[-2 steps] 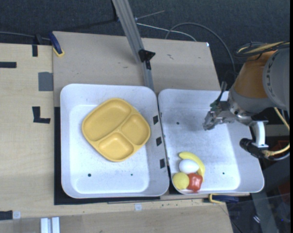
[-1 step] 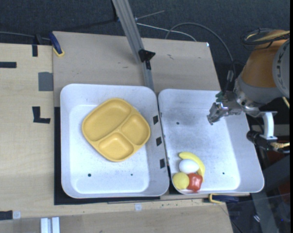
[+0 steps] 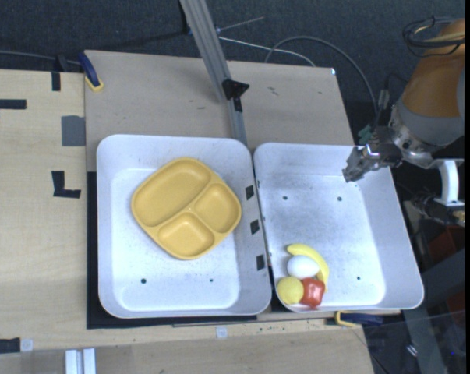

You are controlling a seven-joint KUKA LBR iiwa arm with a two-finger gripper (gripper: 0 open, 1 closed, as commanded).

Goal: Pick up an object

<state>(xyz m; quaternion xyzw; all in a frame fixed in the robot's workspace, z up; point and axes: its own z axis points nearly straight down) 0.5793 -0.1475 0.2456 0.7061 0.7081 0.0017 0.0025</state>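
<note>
Fingers of the gripper [image 3: 358, 167], aperture indiscernible, poise at the right bin's [image 3: 375, 232] upper edge; the toy cluster [image 3: 302, 277] lies toward seven o'clock, well apart.

A pale wooden bench [image 3: 32, 232] carries two shallow white bins side by side — the left bin [image 3: 110, 209] and the right bin [image 3: 375, 224], their inner rims touching. Strips of black tape [image 3: 61, 184] lie on the bench's left part, and a grey patch [image 3: 72, 129] sits nearby.
</note>
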